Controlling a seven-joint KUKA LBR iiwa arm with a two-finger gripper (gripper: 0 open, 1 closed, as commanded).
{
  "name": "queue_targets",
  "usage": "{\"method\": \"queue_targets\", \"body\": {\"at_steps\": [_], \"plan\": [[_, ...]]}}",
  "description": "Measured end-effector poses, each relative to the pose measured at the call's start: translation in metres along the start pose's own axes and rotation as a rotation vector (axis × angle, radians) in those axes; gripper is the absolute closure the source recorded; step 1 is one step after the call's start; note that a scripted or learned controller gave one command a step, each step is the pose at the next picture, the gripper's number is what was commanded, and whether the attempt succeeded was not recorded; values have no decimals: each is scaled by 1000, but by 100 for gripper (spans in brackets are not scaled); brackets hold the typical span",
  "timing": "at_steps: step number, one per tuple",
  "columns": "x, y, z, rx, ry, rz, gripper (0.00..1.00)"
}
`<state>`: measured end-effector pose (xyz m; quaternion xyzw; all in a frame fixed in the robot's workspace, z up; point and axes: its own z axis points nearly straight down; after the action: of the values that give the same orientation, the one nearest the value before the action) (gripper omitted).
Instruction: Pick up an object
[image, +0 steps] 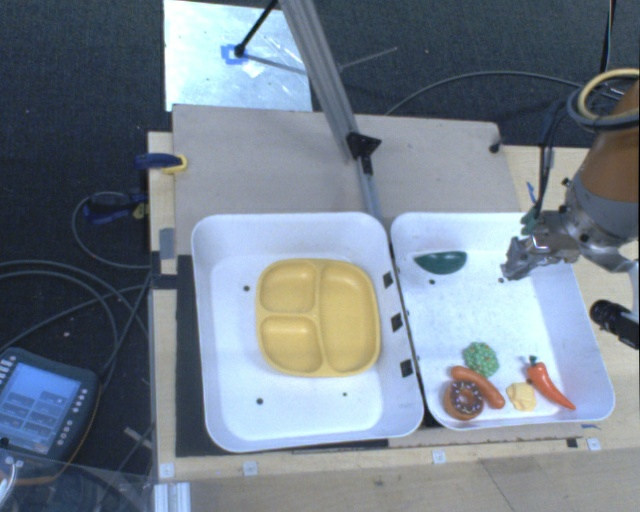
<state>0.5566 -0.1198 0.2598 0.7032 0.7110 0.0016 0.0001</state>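
Gripper (520, 258) hangs over the upper right part of the right bin (480, 310), at the end of the grey arm (600, 200) with its orange band; whether it is open or closed cannot be told, and nothing shows in its hold. Left of it, near the bin's top edge, lies a dark green bowl (440, 262). Toward the bin's lower right corner sit a green broccoli (481, 357), a sausage (478, 386), a chocolate doughnut (463, 400), a small yellow piece (521, 397) and a carrot (549, 385), close together. The left bin (225, 300) holds a yellow divided plate (318, 316)
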Motion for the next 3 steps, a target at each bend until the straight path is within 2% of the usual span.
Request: {"method": "queue_targets", "body": {"at_steps": [1,2,3], "plan": [[59,1,0,1,0,-1,100],[116,-12,-3,2,0,-1,100],[163,-18,14,2,0,0,100]]}}
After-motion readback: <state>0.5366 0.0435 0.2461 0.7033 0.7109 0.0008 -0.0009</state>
